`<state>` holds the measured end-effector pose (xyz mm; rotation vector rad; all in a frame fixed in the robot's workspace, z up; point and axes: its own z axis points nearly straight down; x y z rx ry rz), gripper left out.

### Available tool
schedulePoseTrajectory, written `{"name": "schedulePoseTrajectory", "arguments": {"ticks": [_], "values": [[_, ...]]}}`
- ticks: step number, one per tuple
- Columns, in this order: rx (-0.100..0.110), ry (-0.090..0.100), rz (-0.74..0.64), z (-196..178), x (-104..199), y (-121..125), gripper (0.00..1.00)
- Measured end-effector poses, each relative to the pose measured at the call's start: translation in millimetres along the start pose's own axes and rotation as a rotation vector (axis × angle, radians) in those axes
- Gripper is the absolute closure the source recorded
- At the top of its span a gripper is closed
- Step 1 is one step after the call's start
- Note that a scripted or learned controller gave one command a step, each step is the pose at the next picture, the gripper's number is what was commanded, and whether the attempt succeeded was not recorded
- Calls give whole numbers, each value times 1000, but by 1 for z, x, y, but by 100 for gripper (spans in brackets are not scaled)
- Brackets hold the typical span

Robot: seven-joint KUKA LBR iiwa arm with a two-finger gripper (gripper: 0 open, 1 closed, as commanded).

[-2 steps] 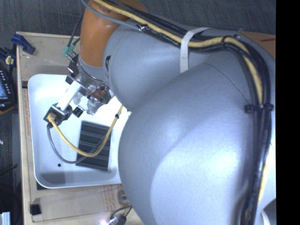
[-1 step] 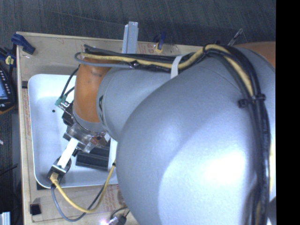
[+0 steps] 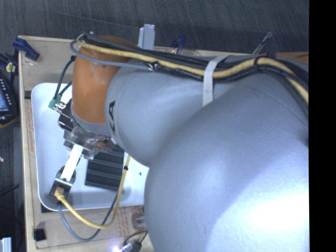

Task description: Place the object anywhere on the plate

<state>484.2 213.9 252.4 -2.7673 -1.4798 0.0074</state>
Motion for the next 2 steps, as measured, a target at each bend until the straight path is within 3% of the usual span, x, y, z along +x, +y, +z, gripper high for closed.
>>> {"name": "schedulePoseTrajectory", "arguments": {"ticks": [1,2], "values": [[0,-3,30,5,-37,14,100],[3,-1,599,61,-92,51,100]]}}
